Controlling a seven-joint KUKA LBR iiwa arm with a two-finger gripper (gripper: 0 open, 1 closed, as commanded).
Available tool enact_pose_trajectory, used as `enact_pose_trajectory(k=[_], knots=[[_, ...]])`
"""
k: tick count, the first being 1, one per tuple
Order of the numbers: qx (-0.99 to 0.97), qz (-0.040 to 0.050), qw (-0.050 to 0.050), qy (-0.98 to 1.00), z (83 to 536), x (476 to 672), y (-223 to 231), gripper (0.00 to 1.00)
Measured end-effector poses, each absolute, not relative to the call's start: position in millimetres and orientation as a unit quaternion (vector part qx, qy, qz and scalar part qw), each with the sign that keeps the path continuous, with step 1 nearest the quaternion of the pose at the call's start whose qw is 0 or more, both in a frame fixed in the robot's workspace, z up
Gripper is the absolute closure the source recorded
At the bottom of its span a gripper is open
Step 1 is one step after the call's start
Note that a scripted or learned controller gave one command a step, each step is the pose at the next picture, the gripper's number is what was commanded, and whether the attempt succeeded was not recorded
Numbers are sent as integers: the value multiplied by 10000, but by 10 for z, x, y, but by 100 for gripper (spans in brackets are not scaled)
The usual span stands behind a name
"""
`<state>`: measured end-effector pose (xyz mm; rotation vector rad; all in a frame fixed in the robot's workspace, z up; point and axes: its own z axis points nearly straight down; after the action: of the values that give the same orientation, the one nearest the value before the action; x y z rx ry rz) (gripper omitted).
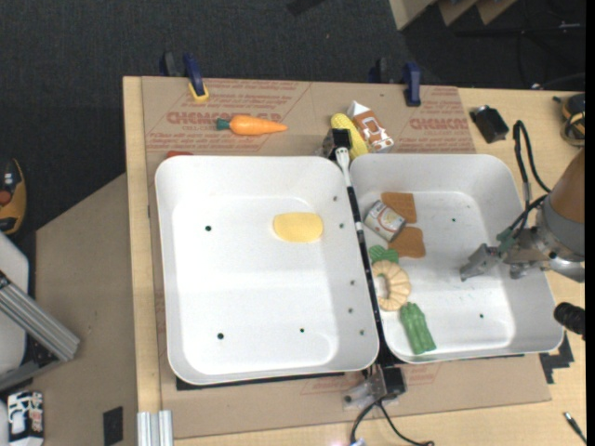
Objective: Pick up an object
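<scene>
Gripper point(476, 263) low in right bin point(483, 170), nothing btwn fingers (open vs shut: can't tell), nearest items brown squares point(403, 221), small box point(382, 219) and green toy point(417, 329) by divider, so shift left, center over one, then descend.

My one fixed camera hangs above the counter point(279, 105) and looks down at a slant from far enough back to take in both white bins, the left bin point(256, 277) and right bin point(465, 277), plus dark floor beyond, with the arm point(567, 212) entering from its right.
</scene>
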<state>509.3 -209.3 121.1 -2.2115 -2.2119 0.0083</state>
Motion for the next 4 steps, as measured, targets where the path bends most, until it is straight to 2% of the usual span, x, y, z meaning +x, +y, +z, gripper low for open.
enact_pose_trajectory(k=[1,2,3,4], knots=[[-7043,-3,37,-7099,819,5322,-1268,0],[-7050,-21,-25,-7092,852,6014,-1029,0],[-7047,81,99,-7094,811,6443,-1254,0],[-7067,246,147,-7070,805,6547,-1095,0]])
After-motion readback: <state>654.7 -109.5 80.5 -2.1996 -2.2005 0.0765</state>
